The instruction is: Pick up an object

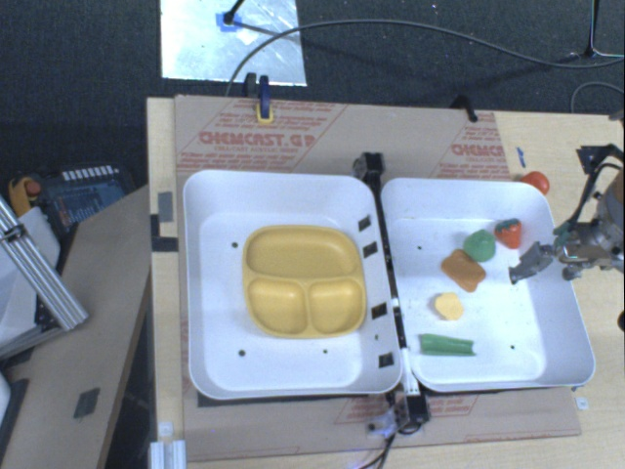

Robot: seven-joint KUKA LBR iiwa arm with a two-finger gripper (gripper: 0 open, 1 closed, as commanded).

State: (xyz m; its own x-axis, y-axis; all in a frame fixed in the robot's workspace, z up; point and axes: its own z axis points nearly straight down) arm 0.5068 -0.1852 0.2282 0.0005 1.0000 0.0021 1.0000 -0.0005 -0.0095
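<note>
The right bin [557,360] holds several toy foods: a green round piece [479,244], a red piece [508,231] touching its right side, an orange-brown piece [464,270], a small yellow piece [448,307] and a long green pod [446,344]. My gripper [549,266] hangs over the right part of this bin, to the right of the red and green pieces and apart from them. Its fingers stand open with nothing between them.
The left bin [210,262] holds a yellow divided tray [303,279]. A red-orange ball [534,181] lies outside the right bin at its far right corner. A black divider [383,272] runs between the bins. Cables cross the floor behind the bench.
</note>
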